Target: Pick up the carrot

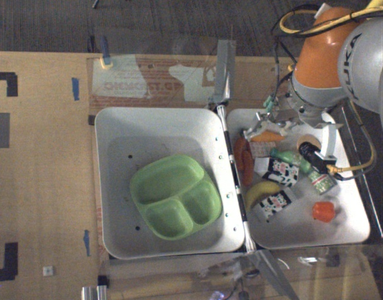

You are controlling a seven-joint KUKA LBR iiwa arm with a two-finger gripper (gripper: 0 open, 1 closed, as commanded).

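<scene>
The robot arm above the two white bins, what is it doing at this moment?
The end effector hangs over the far end of the right bin, above a pile of toy food. It is meant to pick up the carrot, an orange piece lying just under it; whether it grips it is unclear. A banana and a small orange object lie nearby. The left bin holds a green divided plate.

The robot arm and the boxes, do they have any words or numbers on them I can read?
"KUKA": on the grey robot arm, seen partly at the right edge.
Cardboard sheet behind the left bin: big printed letters, too faded and blurred to read.
Two black-and-white cartons in the right bin: print too small to read.
Green packet beside them: label too small to read.
</scene>
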